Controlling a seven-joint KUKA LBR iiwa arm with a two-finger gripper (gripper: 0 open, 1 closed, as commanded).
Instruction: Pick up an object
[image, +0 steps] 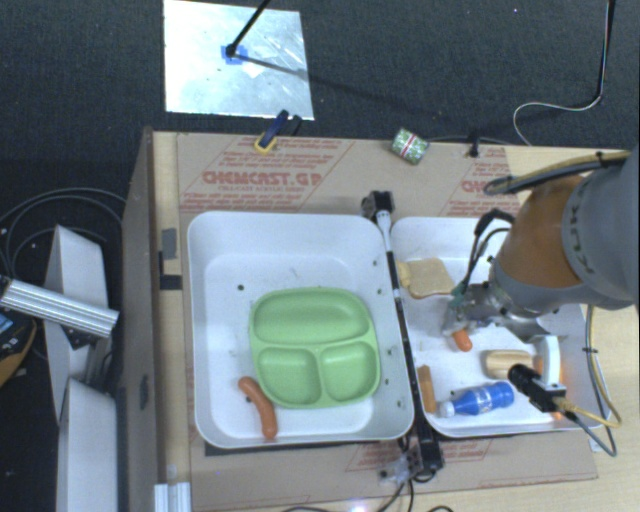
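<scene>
From my remote seat nothing looks picked up yet: the gripper (463, 318) sits low in the right bin (432, 232) just above a small orange piece (461, 341), though I cannot tell its grip state.

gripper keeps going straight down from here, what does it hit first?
Most likely the small orange piece, which sits right at the tip of the gripper in the right bin. Height above it is unclear from this slanted view, so it may land on bin floor beside it.
</scene>
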